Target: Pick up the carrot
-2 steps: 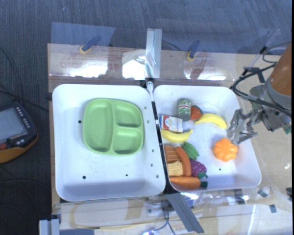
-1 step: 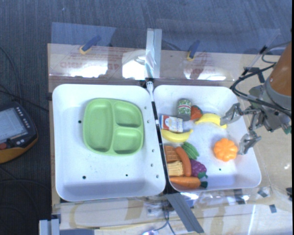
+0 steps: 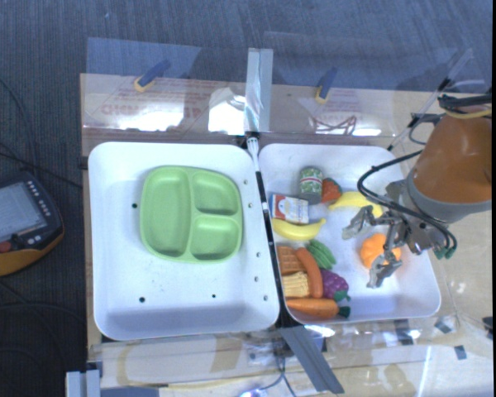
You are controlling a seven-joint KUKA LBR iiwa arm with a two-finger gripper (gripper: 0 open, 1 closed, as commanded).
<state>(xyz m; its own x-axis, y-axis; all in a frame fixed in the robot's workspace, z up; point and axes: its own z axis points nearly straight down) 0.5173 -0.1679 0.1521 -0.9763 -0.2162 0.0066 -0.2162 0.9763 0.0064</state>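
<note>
The carrot [image 3: 312, 308], orange with a green tuft at its right end, lies flat along the front wall of the right bin [image 3: 413, 304]. My gripper [image 3: 372, 246] hangs over the right half of that bin, up and to the right of the carrot and apart from it. Its fingers [image 3: 360, 221] stand open, spread on either side of a small round orange fruit [image 3: 369, 251] that rests on the bin floor beneath them. Nothing is lifted.
Crowding the right bin's left side are a banana [image 3: 298, 230], a red-and-white packet [image 3: 293, 208], a green can [image 3: 311, 178], a sausage [image 3: 312, 271], purple grapes [image 3: 336, 284] and a waffle piece [image 3: 293, 284]. A green divided plate [image 3: 190, 213] sits in the left bin.
</note>
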